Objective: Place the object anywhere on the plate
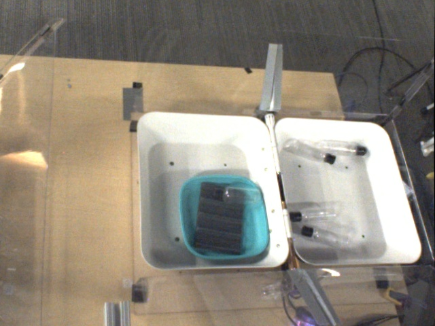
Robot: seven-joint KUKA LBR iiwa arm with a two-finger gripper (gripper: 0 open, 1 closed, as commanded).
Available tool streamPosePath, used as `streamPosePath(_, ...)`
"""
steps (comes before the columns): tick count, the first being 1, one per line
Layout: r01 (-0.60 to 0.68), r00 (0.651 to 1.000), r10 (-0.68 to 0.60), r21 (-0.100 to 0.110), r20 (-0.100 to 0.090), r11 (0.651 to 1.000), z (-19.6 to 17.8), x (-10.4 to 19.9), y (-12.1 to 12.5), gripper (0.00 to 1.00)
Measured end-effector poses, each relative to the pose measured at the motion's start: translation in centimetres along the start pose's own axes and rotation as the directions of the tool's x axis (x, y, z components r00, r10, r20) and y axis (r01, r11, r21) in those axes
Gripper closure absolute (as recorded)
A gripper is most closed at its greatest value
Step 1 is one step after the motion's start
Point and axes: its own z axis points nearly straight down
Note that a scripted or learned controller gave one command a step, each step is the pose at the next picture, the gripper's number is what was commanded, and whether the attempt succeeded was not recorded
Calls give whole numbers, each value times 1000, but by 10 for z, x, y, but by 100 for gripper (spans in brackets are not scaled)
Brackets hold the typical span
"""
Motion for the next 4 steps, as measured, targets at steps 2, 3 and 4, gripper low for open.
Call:
streamPosePath(2,108,994,-108,2,-4,994,0,60,38,100)
streamPosePath(3,111,994,-111,-1,-4,994,0,125,18,100)
streamPosePath(4,239,971,-239,1,-6,971,59,186,27,100)
